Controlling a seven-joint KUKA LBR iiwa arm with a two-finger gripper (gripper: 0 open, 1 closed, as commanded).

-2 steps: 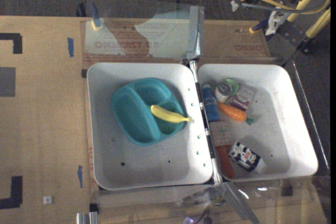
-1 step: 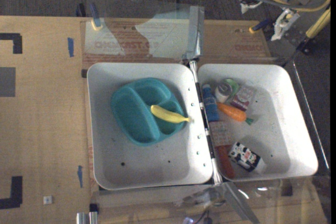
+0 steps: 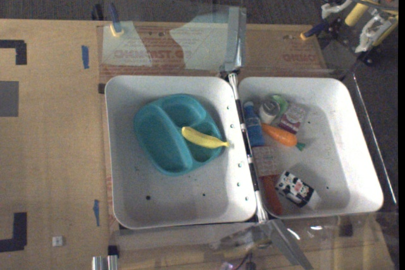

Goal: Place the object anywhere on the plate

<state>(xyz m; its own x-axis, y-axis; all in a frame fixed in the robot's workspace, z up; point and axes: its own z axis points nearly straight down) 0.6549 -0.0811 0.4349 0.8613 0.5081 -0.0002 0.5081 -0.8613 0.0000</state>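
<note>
Banana (image 3: 204,138) lies on the teal plate (image 3: 164,136), long axis running upper-left to lower-right, tip at the plate's right rim. Gripper (image 3: 354,6) at upper right; fingers' state unclear.

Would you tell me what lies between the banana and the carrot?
In the camera view, the bins' adjoining walls and a blue bottle lie between the banana and the carrot.
</note>
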